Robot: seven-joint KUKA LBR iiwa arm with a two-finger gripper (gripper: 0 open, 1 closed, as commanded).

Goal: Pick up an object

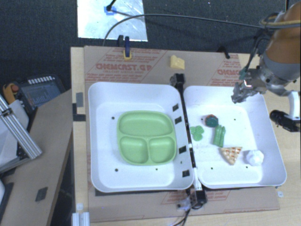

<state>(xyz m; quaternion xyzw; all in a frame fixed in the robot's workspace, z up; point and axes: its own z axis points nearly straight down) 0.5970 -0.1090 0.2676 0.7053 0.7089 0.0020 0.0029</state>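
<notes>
I'd bring gripper (239,95), finger state unclear, down squarely over green stick (219,136), clear of pizza slice (231,154)

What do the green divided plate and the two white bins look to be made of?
Green divided plate: looks like moulded plastic, matte pale green, with rounded compartment walls and soft, even shading. Left bin and right bin: probably thin formed plastic, smooth white with a slight sheen, with rounded corners and raised rims. The view leaves the exact material of each open.
</notes>
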